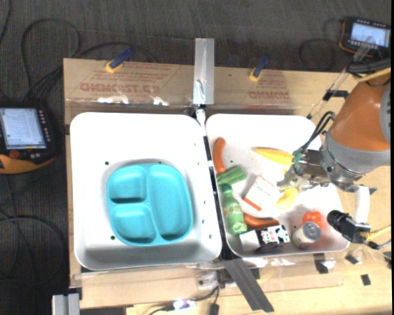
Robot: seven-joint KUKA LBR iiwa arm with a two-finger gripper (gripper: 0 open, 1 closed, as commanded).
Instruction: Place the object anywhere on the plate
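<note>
A turquoise plate (148, 203) with three compartments lies in the left of two white bins (85, 149), lower centre-left of the frame, with nothing on it. The right bin (262, 125) holds a jumble of small things: a yellow banana-shaped piece (272, 155) near its upper middle, an orange carrot-like piece (218, 156) along its left wall, a green bottle (231, 209) just below that, a small white carton (259, 193) with a red mark too blurred to read, and a grey canister with a red cap (308, 230) at the lower right. The pincer (294, 176) hangs over the right bin beside the banana piece and the carton; whether it is spread or closed cannot be told, and nothing is seen in its hold. Behind the bins a brown cardboard sheet (138, 84) carries faint red lettering, illegible. Two blue-and-yellow clamps (120, 60) pin it to the table (374, 241). Two handheld screens (16, 135) sit on the dark carpet (52, 18), far left and upper right.
</note>
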